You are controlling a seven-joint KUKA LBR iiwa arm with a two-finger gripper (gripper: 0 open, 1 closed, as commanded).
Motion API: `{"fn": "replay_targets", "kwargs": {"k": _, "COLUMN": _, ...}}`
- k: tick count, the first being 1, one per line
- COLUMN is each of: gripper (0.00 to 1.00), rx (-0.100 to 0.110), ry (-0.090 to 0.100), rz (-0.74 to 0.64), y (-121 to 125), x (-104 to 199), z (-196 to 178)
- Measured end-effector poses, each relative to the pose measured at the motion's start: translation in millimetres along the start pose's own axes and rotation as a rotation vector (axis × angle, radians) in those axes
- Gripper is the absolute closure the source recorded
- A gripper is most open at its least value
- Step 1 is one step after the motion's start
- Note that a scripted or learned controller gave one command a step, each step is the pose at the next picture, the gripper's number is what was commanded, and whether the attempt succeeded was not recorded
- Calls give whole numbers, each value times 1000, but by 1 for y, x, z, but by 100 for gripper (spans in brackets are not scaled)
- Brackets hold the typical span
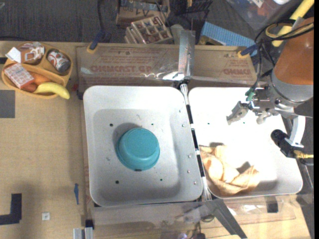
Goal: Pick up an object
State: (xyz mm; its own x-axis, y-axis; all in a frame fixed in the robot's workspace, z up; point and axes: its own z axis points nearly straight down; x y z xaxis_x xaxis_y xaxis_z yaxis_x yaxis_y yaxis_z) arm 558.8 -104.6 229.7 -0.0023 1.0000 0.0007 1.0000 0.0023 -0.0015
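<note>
The cloth (230, 171), a crumpled orange-and-cream heap, was the nearest thing to pick; it lay in the right bin (214, 108) toward that bin's 7 o'clock corner, touching the near wall. The gripper (247, 112) hung above the same bin at about 1 o'clock from the cloth, well apart from it, with nothing between its fingers; whether those fingers were spread or closed could not be told, since glare and the slanted angle blurred them.

Risk, as a judgement: the cloth sat hard against the bin's corner, so a straight descent could strike the wall or rim, or pinch only a loose fold that would slip free on the lift. The bin floor was washed out by bright light around the cloth, which made the cloth's edge hard to place. A miss toward 12 o'clock would have closed on bare plastic.

The other candidate, a teal bowl (138, 148), stood upturned near the centre of the left bin (99, 108); its smooth dome looked too wide and slick for a two-finger pinch.

Both white bins stood side by side on a tan bench (40, 148). At 10 o'clock a yellow tray (10, 76) held a banana (53, 89) and packets. Cardboard (129, 66) ran behind the bins at 12 o'clock, with cables and clutter on dark flooring beyond.
</note>
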Motion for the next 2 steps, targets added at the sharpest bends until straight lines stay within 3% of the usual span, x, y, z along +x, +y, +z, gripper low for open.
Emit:
{"fn": "replay_targets", "kwargs": {"k": 1, "gripper": 0, "rx": -9, "ry": -1, "rz": 53, "y": -24, "x": -1, "z": 140}}
{"fn": "replay_targets", "kwargs": {"k": 2, "gripper": 0, "rx": -4, "ry": -1, "rz": -58, "y": 32, "x": -23, "z": 120}}
